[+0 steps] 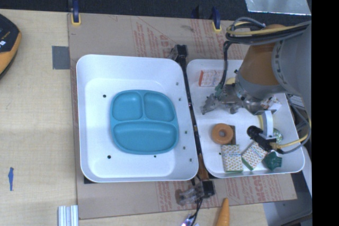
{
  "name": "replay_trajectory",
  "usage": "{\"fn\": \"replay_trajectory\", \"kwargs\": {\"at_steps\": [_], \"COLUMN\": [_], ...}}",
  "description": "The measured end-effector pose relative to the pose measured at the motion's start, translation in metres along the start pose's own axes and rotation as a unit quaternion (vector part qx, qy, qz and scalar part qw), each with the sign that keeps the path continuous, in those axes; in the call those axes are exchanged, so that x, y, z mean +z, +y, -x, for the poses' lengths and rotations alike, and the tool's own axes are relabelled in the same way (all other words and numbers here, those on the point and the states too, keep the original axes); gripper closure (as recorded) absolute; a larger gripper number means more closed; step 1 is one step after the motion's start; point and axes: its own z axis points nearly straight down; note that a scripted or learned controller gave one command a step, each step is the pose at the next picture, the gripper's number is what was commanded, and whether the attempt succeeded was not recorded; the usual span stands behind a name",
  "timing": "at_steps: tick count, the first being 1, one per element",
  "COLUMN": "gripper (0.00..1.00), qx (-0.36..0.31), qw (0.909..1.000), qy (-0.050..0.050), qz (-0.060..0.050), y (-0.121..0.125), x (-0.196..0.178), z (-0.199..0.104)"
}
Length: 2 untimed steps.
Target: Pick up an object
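The arm (265, 66) is seen reaching in from the view's right over the right bin (211, 153). The jaws are set low over the bin's upper middle and pointed toward the view's left. Whether the jaws are open or closed cannot be told, and nothing is seen held between them. The pickable things are all found in this bin. A brown tape ring (223, 133) is laid flat just below the jaws in the view, apart from them. Further below the jaws, near the bin's lower rim, a patterned packet (231, 158) is set straight under the ring. A second packet (253, 155) is laid tilted just to the right of the first; whether they touch cannot be told. A dark green thing (273, 160) is placed right of the second packet, well off from the jaws toward the lower right corner; its kind cannot be made out. A card with red print (208, 78) is laid above and slightly left of the jaws, near the bin's upper left corner. Left of the jaws, across the two rims, the left bin (95, 114) is seated. A blue divided plate (143, 121) is laid in its middle, well apart from the jaws. Both bins are carried on a cardboard sheet (132, 34) on the table (32, 129). The sheet's far edge is pinned by a blue clamp (74, 10) far to the upper left of the jaws and another clamp (215, 18) above them.
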Motion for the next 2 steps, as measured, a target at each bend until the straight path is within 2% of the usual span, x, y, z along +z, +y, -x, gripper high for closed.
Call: {"fn": "replay_trajectory", "kwargs": {"at_steps": [1, 2], "gripper": [0.00, 1.00], "qx": [0.007, 0.005], "qw": [1.0000, 1.0000], "qy": [-0.002, -0.002], "qz": [-0.003, 0.001], "y": [-0.059, -0.055], "x": [-0.002, -0.014], "z": [0.010, 0.011]}}
